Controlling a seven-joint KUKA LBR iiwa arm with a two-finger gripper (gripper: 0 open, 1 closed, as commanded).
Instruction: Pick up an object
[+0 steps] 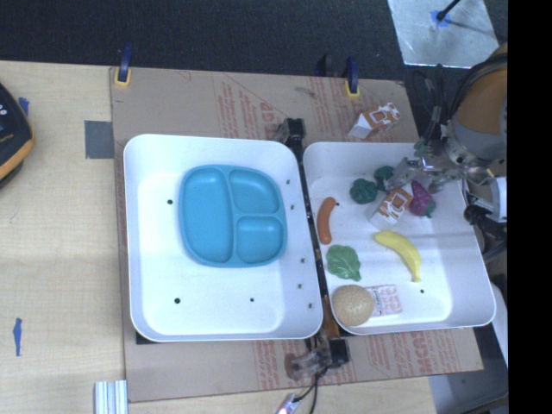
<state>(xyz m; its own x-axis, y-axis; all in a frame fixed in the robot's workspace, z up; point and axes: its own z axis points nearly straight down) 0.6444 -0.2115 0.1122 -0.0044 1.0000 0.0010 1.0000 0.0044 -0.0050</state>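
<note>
Right bin: we count sausage, banana, leafy green, bun, small carton, purple piece, all lying loose. Gripper hovers at the bin's far corner near carton and purple piece; jaw state we cannot tell. Nothing lifted as yet, so we judge the pick wholly pending.

On the bench, the left white bin holds a blue divided plate, while the right white bin carries a toy sausage, a green leafy piece, a banana, a round bun touching a small printed packet, a dark green broccoli, a little carton and a purple piece. The arm's pincer hangs over that bin's far right corner, just above the purple piece and carton. Another small carton lies on the cardboard beyond the bin.
</note>
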